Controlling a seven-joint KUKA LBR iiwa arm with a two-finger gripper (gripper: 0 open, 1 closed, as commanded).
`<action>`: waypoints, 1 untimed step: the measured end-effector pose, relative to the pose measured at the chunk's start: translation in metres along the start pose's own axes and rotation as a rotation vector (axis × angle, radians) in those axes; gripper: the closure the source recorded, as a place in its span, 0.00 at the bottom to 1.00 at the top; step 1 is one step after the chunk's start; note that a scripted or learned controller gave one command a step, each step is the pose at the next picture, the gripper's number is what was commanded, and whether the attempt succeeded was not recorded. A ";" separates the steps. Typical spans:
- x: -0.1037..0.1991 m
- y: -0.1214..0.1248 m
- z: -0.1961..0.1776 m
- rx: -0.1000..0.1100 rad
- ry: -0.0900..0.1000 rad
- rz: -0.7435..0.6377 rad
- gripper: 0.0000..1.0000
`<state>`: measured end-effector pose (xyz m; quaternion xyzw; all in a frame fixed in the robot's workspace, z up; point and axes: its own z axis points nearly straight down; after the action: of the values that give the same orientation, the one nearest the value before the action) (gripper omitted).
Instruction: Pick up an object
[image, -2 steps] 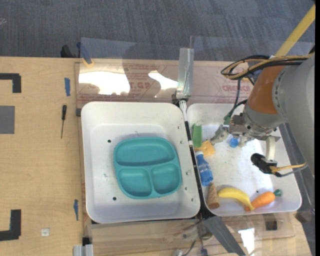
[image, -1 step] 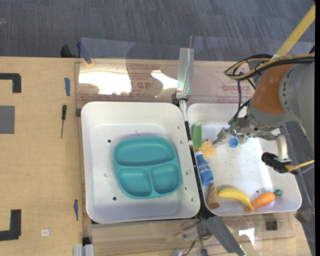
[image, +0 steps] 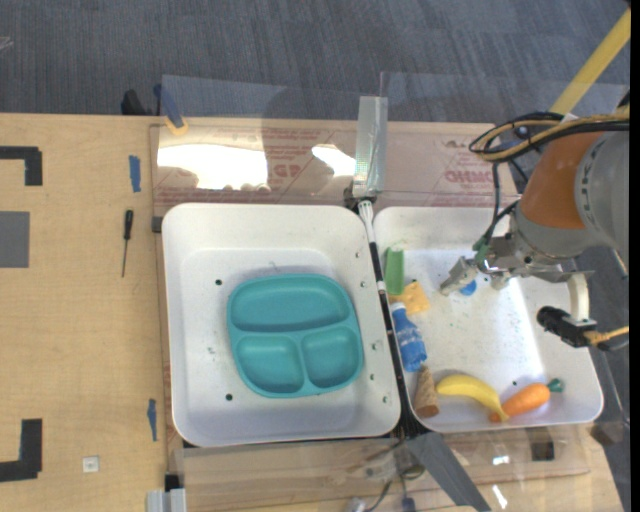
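- The grey arm (image: 600, 200) with its orange band (image: 552, 185) reaches in from the right and hangs over the upper part of the right bin (image: 520, 330).
- The end effector (image: 470, 280) points toward the left, low over the bin floor; its two fingers stand a little apart with nothing between them, and something small and blue shows near their tips, though what it is I cannot tell.
- Along the right bin's left wall, from far to near, lie a green block (image: 395, 270), a small yellow piece (image: 415, 299), a blue bottle-like object (image: 408, 338) and a brown cork-like piece (image: 427, 392).
- A banana (image: 470, 390) lies near the front wall of the right bin, and a carrot (image: 528, 397) with a green top lies just beside it on the right, the two touching or nearly so.
- All these objects are apart from the end effector; the yellow piece is the closest, just to its left.
- The left bin (image: 190, 300) holds a teal divided plate (image: 295, 335) with three compartments, lying flat in the middle.
- On the wooden surface (image: 70, 300) to the left of the bins lies a thin dark tool, a screwdriver (image: 126, 240) by its look, with blue tape marks (image: 134, 172) near it.
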<state>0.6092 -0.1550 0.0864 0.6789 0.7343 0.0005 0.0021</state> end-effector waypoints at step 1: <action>0.004 0.013 0.000 -0.001 0.000 -0.089 0.00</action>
<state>0.6217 -0.1502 0.0862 0.6454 0.7638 0.0008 0.0027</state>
